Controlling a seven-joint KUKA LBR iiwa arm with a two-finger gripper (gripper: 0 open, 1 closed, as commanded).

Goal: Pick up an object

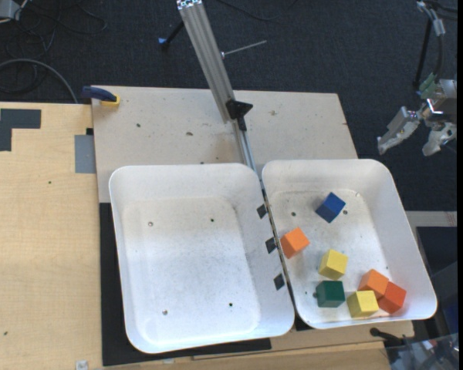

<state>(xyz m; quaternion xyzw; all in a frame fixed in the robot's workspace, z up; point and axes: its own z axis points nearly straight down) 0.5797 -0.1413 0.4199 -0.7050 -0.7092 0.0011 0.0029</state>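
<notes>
While the gripper (417,135) hangs off beyond the right bin's (401,206) far right corner, well apart from anything it might lift, nothing is in hand. Its pale metal parts show at the right of the view, but I cannot tell how far the jaws stand open; nothing is seen between them.

All the candidates lie in the right bin. A blue cube (331,206) sits alone toward the far side. An orange cube (295,242) lies close by the wall shared with the left bin (139,199). A yellow cube (333,264) sits mid-bin, with a green cube (330,293) just beside it on the near side. At the near right corner, a second yellow cube (363,303) and two orange-red blocks (386,291) crowd together, touching or nearly so.

Judgement on handling: these look like small painted blocks, rigid, light, with flat faces, so a modest squeeze across two opposite faces should hold. Smooth paint may slip if the jaws land on an edge or corner.

The blue cube is the soundest choice: clear space on all sides lets the jaws straddle it squarely. The corner cluster leaves little room, and the orange cube's wall side is cramped. The pick has not yet begun.
</notes>
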